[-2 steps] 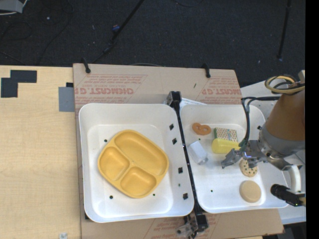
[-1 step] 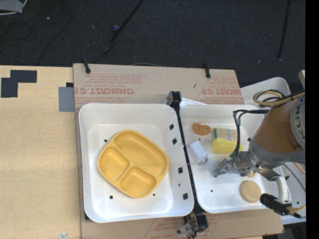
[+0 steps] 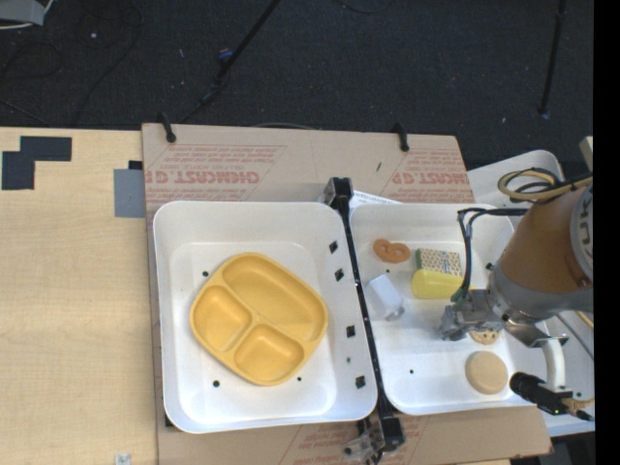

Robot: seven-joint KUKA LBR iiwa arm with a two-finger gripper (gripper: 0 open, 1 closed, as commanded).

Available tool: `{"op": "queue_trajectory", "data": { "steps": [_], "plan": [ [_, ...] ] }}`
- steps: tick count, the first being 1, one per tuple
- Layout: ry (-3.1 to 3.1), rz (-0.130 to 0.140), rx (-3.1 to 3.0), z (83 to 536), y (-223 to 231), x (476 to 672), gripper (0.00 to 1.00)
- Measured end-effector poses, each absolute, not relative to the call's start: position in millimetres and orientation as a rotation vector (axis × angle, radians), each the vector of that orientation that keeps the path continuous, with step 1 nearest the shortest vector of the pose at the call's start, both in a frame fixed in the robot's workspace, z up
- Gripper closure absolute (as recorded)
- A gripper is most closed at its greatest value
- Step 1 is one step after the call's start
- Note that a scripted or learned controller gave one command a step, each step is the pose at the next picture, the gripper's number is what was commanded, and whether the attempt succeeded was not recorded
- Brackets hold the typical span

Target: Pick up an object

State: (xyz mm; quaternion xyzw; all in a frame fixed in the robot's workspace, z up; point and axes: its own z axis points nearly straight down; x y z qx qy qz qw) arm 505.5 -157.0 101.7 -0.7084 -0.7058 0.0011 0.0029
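Observation:
My gripper (image 3: 463, 324) is down in the right bin (image 3: 417, 395), near its right side, hanging from the grey arm with the orange band. Its tips sit beside a small brown patterned object (image 3: 485, 335) that is partly hidden under the wrist. A yellow block (image 3: 436, 284) lies just up and left of the gripper. A speckled card (image 3: 440, 260) lies behind the block. A brown pretzel (image 3: 391, 251) lies at the bin's far left. A clear cup (image 3: 385, 294) lies on its side near the divider. A tan round disc (image 3: 486, 372) rests at the bin's near right.
The left bin (image 3: 179, 260) holds a yellow divided plate (image 3: 258, 317). A black divider (image 3: 353, 298) separates the two bins. Cables and a black fitting (image 3: 539, 391) sit at the right bin's near-right corner. Cardboard lies under both bins.

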Motion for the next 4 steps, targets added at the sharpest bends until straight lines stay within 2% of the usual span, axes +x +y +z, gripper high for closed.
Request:
{"op": "queue_trajectory", "data": {
  "steps": [1, 2, 3, 4],
  "plan": [
    [-2.225, -0.002, -2.221, 165, -157, 505.2, 1.0],
    [-2.226, -0.003, -2.22, 220, -156, 516.1, 1.0],
    [-2.225, -0.001, -2.22, 260, -156, 516.8, 1.0],
    [-2.224, 0.001, -2.213, 244, -101, 523.2, 1.0]
  ]
}}
